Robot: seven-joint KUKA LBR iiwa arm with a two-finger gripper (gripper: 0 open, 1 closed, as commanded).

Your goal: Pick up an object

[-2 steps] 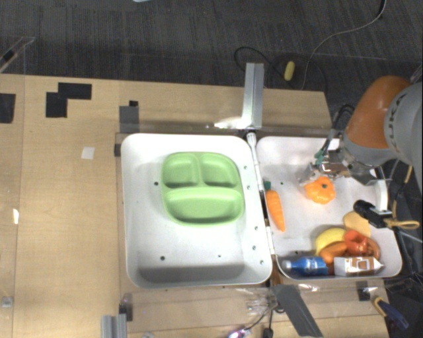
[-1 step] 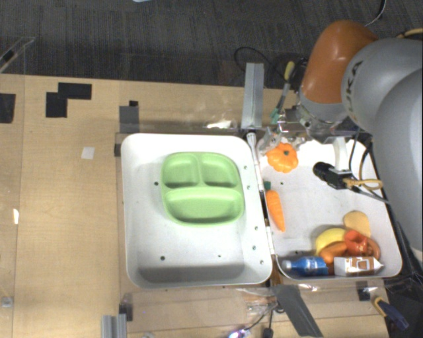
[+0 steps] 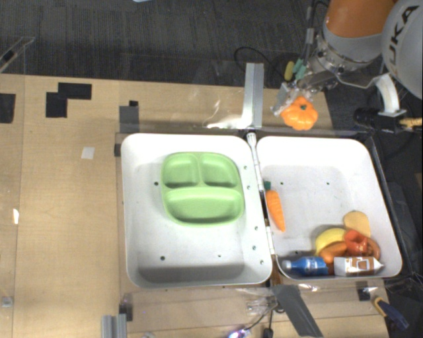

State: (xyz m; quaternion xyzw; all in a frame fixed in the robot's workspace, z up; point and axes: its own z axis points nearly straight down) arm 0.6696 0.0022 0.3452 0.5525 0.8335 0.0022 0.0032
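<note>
Nearest the camera, measured from the right bin (image 3: 370,165), the crowd sits in that bin's front corner: a blue bottle (image 3: 307,266) lying on its side against the front wall, a small white carton (image 3: 357,265) just beside it, and behind those a yellow banana (image 3: 329,237) touching an orange-red cluster of toy food (image 3: 359,244) with a pale round piece (image 3: 357,221) at its back. A little farther in, a carrot (image 3: 275,210) lies along the bin's left wall, its green top pointing away from the camera. Just across that wall, the left bin (image 3: 142,264) holds a green divided plate (image 3: 201,187), flat and roughly in the middle. Beyond the right bin's far rim, over the dark floor and clear of the bin itself, is my gripper (image 3: 299,100). My fingers are pinched on a small orange pumpkin (image 3: 299,116), which hangs from them above and behind the far left corner of the right bin, near the upright metal post (image 3: 254,96) that stands where the two bins meet. My grey wrist with its orange band (image 3: 357,18) rises behind that, toward the far right.
</note>
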